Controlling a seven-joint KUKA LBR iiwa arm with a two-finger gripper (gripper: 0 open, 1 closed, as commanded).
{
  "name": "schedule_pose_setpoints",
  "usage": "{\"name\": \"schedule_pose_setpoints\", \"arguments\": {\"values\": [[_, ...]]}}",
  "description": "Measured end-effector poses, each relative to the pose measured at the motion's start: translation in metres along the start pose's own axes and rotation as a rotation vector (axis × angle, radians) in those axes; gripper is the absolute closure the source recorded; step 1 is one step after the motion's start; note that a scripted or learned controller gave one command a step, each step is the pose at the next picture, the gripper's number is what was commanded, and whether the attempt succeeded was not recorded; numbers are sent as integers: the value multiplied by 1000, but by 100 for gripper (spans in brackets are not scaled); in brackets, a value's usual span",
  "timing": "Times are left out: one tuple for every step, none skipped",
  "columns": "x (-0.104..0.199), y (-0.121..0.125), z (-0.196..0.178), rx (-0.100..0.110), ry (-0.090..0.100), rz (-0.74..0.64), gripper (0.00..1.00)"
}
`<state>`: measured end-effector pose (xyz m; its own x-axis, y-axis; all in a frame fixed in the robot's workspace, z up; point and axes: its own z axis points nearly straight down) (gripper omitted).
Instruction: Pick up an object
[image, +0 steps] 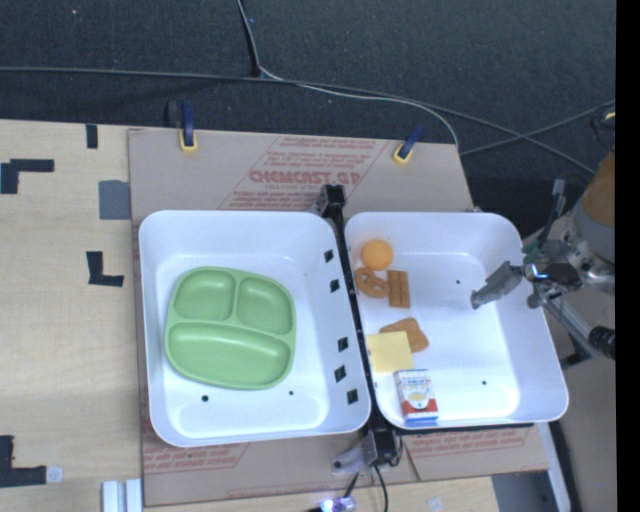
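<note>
Six candidate items lie along the left side of the right bin (500, 235), none lifted: an orange ball (376, 252), a pretzel (369, 283), a brown wafer (398, 289), a toast-like piece (408, 334), a yellow cheese slice (389, 352) and a small carton (416, 395). The gripper (492, 290) hovers at centre right of the frame, well apart from them, carrying nothing; finger spread cannot be told. The left bin (150, 235) holds a green divided plate (231, 328). The pick is judged not yet started; approach, grasp and lift all remain.

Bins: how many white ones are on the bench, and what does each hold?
2. The left bin holds a green plate. The right bin holds food items along its left side; some overlap, so some may be hidden.
</note>
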<state>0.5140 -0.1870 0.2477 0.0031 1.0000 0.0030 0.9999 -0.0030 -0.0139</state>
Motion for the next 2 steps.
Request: {"name": "schedule_pose_setpoints", "arguments": {"values": [[1,2,-7,-12,-3,-4,0],[10,6,42,-11,-3,-4,0]]}}
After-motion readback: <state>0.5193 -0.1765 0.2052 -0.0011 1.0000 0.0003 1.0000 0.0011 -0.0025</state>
